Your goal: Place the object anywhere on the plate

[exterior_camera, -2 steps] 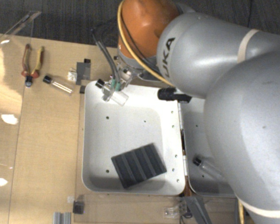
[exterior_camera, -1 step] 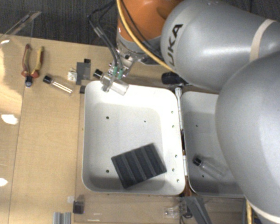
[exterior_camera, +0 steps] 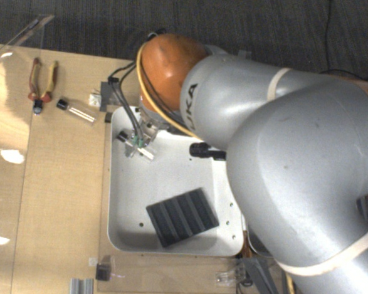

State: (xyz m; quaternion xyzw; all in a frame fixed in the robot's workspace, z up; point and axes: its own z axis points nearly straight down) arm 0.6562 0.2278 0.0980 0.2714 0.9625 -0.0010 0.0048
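Wooden bench, one white bin (exterior_camera: 112, 232) under your arm (exterior_camera: 249, 116). Gripper (exterior_camera: 137, 143) sits at the bin's top-left corner; whether it's clenched, you can't tell. Black ribbed object (exterior_camera: 182, 216) lies well apart, so closing there risks missing it.

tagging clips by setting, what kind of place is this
Most likely a robotics lab or workshop bench. A big grey arm reaches over a white bin on a wooden bench, with pliers lying beside it and cables at the edge.
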